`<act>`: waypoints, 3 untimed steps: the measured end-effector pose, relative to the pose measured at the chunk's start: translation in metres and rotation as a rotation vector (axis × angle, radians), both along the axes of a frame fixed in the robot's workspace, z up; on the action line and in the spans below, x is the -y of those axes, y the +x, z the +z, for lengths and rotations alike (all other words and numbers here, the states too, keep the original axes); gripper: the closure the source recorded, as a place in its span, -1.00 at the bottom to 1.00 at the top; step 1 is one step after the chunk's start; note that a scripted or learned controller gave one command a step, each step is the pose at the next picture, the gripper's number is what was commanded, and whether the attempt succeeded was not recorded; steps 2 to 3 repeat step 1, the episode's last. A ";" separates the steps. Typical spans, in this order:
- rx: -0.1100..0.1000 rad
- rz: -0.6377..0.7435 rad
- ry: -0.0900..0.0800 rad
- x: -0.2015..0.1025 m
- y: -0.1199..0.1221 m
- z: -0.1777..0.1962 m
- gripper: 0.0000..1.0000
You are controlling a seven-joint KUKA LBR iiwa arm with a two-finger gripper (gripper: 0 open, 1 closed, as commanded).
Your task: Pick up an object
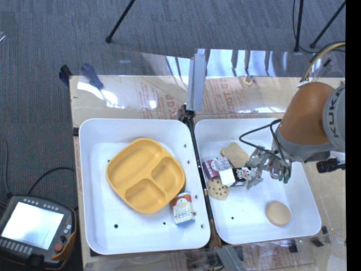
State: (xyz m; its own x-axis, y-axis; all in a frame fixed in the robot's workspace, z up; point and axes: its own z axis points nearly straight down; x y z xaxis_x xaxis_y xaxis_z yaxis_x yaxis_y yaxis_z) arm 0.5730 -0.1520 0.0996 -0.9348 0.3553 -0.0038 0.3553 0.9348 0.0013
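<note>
In the right bin lie a tan slice of toast, a maroon packet, a small white box with a black and red end, a chocolate-chip cookie and a round tan bun. My gripper hangs low over the middle of this bin, just right of the small white box and below the toast. Whether it touches the box is unclear from this angle. The left bin holds a yellow divided plate and a small can.
The grey arm with its orange band reaches in over the right bin's far right side, and cables trail from it. A metal post stands behind the wall between the bins. A teach pendant lies on the floor at lower left.
</note>
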 end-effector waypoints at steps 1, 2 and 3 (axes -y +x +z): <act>-0.002 -0.228 0.001 -0.066 -0.026 0.084 1.00; -0.002 -0.228 0.001 -0.066 -0.026 0.084 1.00; -0.002 -0.228 0.001 -0.066 -0.026 0.084 1.00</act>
